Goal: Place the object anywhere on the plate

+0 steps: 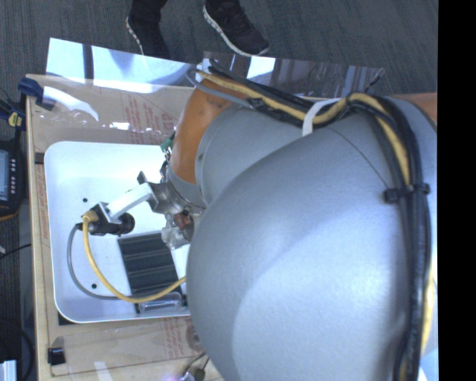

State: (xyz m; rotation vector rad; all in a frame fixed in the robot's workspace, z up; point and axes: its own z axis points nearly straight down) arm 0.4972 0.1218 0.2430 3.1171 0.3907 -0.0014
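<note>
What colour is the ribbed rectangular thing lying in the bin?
The ribbed block is dark grey to black, with parallel ridges running along it; seen in the camera view.

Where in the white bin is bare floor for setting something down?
Free: the upper-left floor of the white bin, between its left wall and the black ribbed block. Crowded: the right side, where the gripper and grey arm hang by the block.

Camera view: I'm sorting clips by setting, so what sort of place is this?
Probably a robotics lab: a big grey robot arm reaches over a white bin on a wooden bench, and someone's sneakers stand on carpet beyond.
</note>
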